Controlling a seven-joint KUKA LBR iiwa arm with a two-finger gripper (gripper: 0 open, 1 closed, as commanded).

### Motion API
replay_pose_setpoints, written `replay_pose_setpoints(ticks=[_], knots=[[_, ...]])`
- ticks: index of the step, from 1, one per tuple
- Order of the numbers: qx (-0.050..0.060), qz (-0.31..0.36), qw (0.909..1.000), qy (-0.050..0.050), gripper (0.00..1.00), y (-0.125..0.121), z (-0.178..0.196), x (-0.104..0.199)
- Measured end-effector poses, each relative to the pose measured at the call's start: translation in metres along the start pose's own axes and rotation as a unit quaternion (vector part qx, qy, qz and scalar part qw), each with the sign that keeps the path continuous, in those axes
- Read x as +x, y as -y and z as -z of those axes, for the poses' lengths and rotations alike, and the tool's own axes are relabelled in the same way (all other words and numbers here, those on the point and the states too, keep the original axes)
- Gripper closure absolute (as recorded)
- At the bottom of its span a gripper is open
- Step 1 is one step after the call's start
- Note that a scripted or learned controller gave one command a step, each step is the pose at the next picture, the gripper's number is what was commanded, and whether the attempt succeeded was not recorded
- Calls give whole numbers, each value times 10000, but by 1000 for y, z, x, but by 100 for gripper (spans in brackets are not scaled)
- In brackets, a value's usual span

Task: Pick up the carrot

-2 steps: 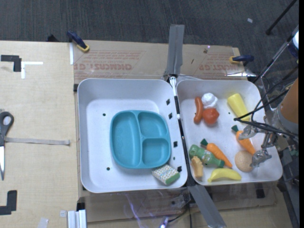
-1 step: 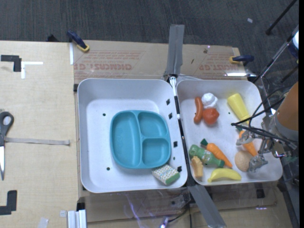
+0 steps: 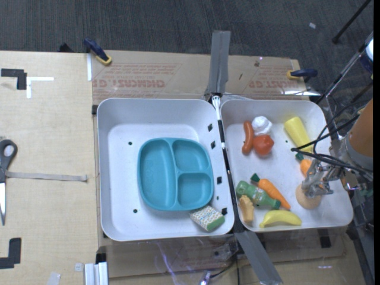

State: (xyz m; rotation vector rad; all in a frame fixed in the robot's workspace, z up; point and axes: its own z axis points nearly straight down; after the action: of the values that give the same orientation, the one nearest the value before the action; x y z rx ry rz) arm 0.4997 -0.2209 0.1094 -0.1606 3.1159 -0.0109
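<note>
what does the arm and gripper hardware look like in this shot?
At the right edge, a slice of the arm shows its orange band. Thin black cables run along it toward the wrist. The gripper is a small silver-grey metal assembly with dark fittings. No markings are legible.

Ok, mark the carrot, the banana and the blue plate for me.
carrot (image 3: 274,192), camera view, middle of its orange body.
banana (image 3: 281,219), camera view, middle of the yellow curve.
blue plate (image 3: 155,174), camera view, floor of its large left compartment.
</note>
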Motion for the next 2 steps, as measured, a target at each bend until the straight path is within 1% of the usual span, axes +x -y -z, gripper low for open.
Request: replay_pose_setpoints(ticks=[1,2], knots=[[-12,-1,10000,-22,0,-1,-2,1],[-1,12,10000,2,100,0,9,-2]])
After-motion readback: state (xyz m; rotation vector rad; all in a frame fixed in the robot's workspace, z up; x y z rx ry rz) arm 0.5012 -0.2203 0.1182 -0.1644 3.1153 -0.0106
